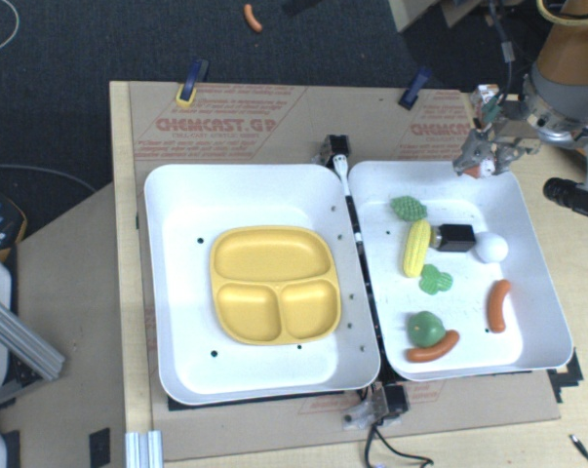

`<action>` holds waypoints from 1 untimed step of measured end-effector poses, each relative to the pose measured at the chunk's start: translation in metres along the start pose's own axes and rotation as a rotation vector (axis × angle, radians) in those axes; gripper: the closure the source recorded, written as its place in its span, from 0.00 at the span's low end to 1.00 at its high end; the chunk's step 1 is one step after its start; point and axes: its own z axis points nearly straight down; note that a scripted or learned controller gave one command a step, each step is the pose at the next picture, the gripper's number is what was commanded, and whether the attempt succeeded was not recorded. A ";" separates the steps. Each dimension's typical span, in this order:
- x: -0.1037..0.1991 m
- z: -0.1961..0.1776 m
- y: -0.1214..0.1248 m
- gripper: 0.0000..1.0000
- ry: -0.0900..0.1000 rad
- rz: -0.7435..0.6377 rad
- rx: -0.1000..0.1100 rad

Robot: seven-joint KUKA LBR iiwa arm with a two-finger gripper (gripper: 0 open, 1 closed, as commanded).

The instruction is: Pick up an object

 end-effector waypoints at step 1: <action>0.064 -0.007 0.000 1.00 0.002 -0.003 -0.001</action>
